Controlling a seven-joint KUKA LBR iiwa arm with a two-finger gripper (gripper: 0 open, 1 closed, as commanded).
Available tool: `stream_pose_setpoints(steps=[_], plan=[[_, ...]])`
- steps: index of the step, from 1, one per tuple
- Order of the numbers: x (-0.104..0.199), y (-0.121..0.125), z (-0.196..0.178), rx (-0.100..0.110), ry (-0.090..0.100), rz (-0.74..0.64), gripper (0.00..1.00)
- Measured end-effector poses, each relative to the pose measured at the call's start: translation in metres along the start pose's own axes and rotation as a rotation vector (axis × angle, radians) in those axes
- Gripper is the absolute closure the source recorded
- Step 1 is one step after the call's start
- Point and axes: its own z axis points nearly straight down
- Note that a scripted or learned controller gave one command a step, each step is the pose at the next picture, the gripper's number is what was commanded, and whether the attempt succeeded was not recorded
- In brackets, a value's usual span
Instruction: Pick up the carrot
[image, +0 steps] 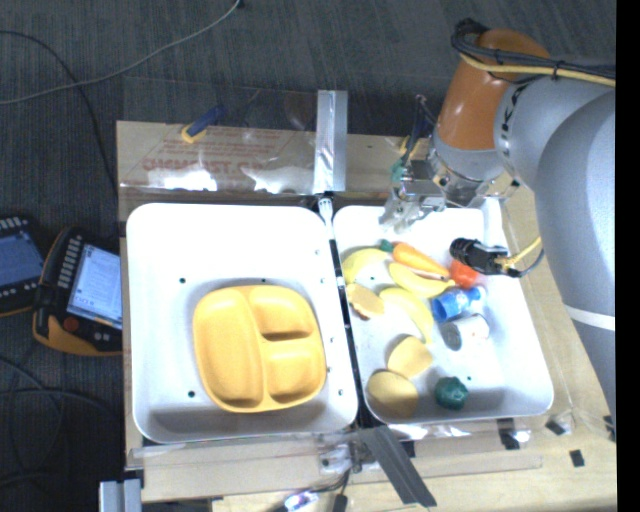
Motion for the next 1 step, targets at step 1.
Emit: stream_pose_setpoints(steps=[1], plan=[[0.0,-0.0001,0.0001,0.0,0.0,0.0,0.0]])
